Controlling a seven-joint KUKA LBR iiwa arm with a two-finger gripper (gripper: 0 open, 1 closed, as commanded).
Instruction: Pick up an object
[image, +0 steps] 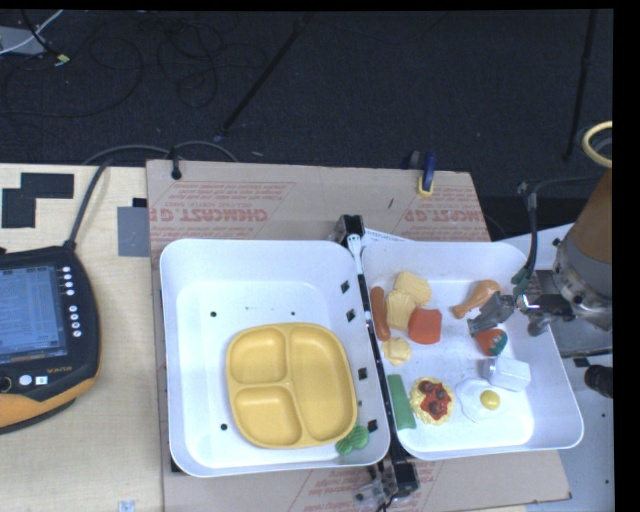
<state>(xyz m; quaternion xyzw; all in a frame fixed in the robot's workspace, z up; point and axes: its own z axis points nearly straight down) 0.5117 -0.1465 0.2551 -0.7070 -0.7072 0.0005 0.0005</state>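
Observation:
The right bin holds several toy foods: a brown sausage, pale yellow pieces, a red block, an orange drumstick, a red piece with a teal tip, a white block, a fried egg, a small pizza and a green stick. My gripper reaches in over the bin's right side. It hangs just above the red piece and to the right of the drumstick. I see nothing clearly held.
The left bin carries a yellow divided plate, with a green leafy toy at its front right corner. A tablet-like pendant lies at the far left of the bench. The grey wrist overhangs the right bin's edge.

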